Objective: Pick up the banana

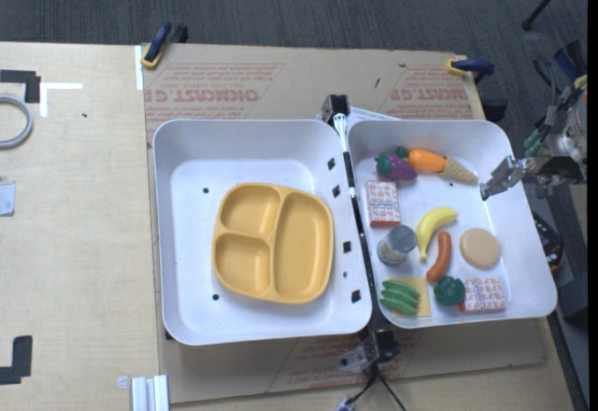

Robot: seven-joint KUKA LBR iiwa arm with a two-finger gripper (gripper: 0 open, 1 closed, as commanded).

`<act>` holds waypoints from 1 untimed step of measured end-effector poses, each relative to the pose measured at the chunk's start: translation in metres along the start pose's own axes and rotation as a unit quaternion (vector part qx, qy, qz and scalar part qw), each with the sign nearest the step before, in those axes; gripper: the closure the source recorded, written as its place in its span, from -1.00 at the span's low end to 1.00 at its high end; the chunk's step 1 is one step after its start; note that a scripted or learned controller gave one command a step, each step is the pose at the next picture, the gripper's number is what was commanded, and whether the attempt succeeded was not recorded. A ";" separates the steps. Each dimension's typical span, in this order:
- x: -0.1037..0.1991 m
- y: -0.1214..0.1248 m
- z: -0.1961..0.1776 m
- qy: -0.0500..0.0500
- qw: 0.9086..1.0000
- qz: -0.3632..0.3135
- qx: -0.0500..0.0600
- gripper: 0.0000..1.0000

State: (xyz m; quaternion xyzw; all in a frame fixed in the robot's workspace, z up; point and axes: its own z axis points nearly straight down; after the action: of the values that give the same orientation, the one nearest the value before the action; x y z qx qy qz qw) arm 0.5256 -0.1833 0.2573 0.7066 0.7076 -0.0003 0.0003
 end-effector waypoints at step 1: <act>0.035 0.049 0.144 0.000 0.971 -0.239 0.000 -1.00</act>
State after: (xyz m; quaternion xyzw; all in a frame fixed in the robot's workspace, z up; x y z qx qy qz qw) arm 0.5742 -0.1486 0.1131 0.5167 0.8562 0.0000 0.0001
